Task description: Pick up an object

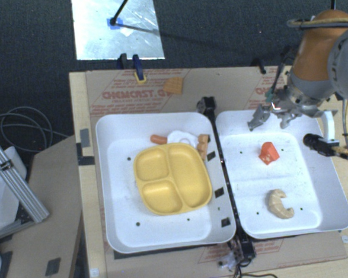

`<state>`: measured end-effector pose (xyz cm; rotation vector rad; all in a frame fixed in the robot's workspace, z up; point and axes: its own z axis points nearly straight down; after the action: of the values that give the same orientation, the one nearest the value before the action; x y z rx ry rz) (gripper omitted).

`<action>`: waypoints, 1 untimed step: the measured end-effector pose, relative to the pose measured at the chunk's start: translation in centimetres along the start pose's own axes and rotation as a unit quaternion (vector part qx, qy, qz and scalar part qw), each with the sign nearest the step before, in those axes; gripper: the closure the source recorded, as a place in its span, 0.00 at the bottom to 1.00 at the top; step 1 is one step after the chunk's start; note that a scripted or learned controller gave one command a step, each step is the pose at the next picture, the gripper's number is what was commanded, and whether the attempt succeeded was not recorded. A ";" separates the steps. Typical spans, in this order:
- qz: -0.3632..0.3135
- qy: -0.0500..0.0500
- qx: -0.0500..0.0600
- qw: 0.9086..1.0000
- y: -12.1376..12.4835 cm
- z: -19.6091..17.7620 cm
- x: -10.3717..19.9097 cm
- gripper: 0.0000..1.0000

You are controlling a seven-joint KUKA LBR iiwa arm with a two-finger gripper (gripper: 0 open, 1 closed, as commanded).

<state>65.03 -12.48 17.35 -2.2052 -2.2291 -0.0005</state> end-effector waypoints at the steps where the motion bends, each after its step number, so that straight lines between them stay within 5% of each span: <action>1: 0.007 -0.004 -0.004 1.000 -0.2 2.0 -8.7 0.00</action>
<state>64.91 -21.14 15.33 -2.2283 -2.2213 0.0006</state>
